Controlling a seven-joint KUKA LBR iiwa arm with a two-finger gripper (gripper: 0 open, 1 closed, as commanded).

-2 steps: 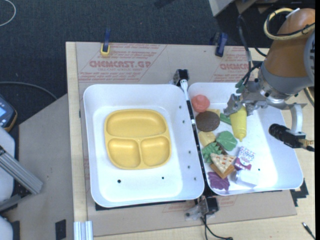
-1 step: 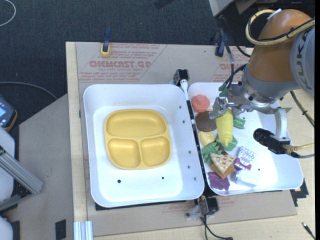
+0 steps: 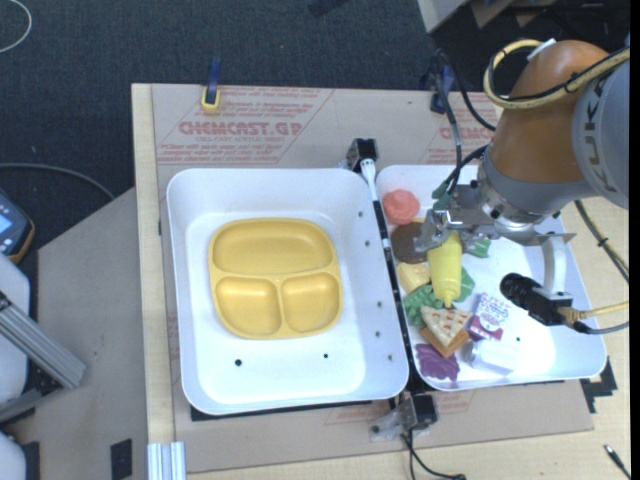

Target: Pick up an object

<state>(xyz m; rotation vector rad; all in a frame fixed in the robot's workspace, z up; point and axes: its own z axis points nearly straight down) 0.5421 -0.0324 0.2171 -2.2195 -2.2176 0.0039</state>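
Note:
My gripper [image 3: 446, 234] hangs over the left part of the right bin [image 3: 560, 360], below the orange wrist band. Its fingers are shut on the top end of a yellow corn-like toy [image 3: 447, 270], which hangs upright between them. The toy's lower end overlaps a green leafy piece [image 3: 424, 296]. Close by in the same bin lie a red tomato-like toy [image 3: 402, 205], a brown disc [image 3: 407, 241], a pale yellow slab [image 3: 411, 276], a sandwich wedge [image 3: 446, 325] and a purple piece [image 3: 437, 364].
The left bin [image 3: 200, 358] holds a yellow divided plate [image 3: 273, 275]. A purple-and-white packet [image 3: 490, 313] and a white item [image 3: 492, 358] lie at the right bin's front. A black cylinder with a yellow cable [image 3: 528, 297] juts over the bin's right side.

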